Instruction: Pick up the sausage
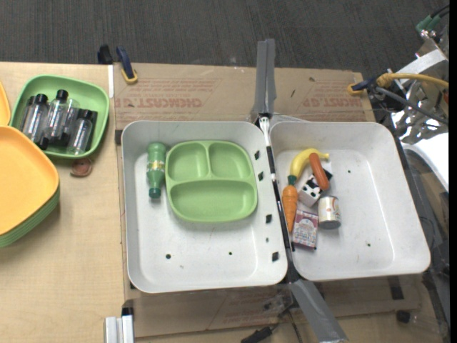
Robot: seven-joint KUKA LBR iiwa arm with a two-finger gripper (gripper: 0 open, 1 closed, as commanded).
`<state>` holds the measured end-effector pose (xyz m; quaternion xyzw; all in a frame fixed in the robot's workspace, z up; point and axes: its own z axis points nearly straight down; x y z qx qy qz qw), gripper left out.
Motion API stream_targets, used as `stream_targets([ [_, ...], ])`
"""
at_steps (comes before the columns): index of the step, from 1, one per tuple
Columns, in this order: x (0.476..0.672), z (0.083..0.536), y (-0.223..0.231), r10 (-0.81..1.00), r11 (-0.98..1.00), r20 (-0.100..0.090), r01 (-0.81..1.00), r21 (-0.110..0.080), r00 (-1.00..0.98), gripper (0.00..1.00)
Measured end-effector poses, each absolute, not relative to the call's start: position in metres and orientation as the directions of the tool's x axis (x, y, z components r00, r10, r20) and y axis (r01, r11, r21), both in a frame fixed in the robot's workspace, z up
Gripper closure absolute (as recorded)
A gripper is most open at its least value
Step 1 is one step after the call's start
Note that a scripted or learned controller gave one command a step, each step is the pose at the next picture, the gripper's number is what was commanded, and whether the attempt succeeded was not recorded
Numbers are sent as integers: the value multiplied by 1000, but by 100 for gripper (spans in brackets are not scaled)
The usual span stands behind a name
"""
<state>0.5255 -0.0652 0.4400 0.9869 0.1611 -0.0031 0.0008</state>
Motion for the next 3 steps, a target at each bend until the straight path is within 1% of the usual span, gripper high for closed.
stream_targets([
  [1,530,441,-67,252,-968,-4,252,1,968,100],
  [2,478,441,-43,203,-979,-4,203,2,979,100],
  [3,485,441,-37,197,-980,-3,197,2,980,100],
])
